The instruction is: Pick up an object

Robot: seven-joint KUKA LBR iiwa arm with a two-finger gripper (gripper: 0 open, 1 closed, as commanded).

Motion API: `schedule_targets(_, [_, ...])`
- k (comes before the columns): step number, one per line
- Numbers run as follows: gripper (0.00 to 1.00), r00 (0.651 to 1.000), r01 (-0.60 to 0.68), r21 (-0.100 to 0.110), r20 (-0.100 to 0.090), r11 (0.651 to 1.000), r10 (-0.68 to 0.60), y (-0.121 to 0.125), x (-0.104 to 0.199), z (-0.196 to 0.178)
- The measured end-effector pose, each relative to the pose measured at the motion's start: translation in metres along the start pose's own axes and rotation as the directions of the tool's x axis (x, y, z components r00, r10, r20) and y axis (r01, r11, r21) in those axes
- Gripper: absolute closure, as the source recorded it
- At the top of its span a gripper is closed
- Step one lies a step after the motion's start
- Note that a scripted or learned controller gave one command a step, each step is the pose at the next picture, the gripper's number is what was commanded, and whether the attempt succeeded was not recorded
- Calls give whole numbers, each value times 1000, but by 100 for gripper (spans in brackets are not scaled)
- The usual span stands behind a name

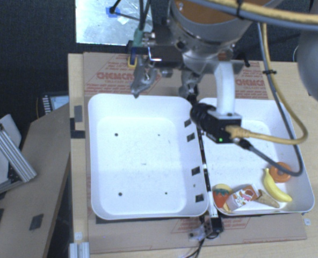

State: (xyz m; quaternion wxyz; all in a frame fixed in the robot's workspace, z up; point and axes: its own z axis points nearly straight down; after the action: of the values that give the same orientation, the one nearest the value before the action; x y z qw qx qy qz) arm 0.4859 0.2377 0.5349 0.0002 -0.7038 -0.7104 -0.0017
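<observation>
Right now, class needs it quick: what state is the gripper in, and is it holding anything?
Gripper: above the bins' far edge; open or closed cannot be told, and no object shows in it.

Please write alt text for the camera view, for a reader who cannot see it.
A grey robot arm reaches over two shallow white bins, its gripper above the back edge of the left bin. The right bin holds a banana and other small items clustered in its near corner.

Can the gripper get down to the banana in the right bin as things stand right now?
Probably yes. The banana lies uncovered near the near-right corner of the right bin, with nothing on top of it. The gripper hangs over the far edge of the left bin, so it must cross over first.
</observation>
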Motion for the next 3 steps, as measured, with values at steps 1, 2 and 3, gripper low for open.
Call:
schedule_targets(1, [100,1000,-4,-2,-1,1000,4,0,-3,-12])
schedule_targets(2, [100,1000,-14,12,8,1000,14,-1,-64,113])
schedule_targets(3, [100,1000,-3,12,6,1000,3,-2,-23,226])
